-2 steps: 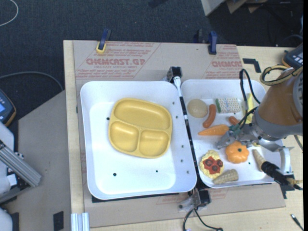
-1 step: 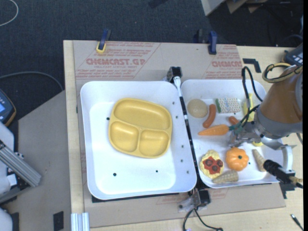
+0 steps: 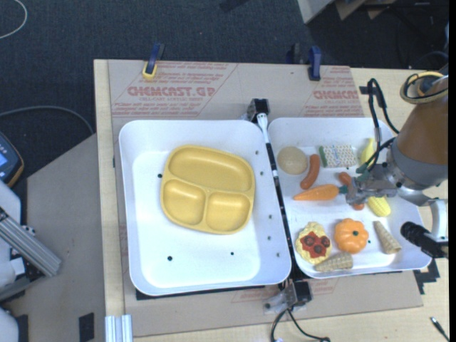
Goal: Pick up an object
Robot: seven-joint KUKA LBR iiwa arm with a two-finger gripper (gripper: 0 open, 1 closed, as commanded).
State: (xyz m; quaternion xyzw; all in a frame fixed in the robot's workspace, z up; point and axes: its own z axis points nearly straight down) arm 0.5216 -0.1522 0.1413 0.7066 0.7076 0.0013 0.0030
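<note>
- While I watch from above, my gripper (image 3: 361,191) hangs low over the right bin (image 3: 285,130), in its right half; I cannot tell how it is set, as the wrist hides that part.
- Nearest candidate is the carrot (image 3: 317,193), lying just left of the gripper, its long axis running left-right with the thick end toward me, so any approach goes leftward along that axis.
- Close by on the other side, a yellow corn piece (image 3: 380,206) sits just right and slightly toward the front edge, partly under the wrist.
- Crowding the carrot: a sausage (image 3: 310,171) slants just behind it, and a round bun (image 3: 291,160) lies further left.
- Toward the front sit an orange pumpkin (image 3: 351,235), a small pizza (image 3: 314,241) and a cone (image 3: 387,237).
- Well apart, the left bin (image 3: 142,248) carries a yellow divided plate (image 3: 207,189).
</note>
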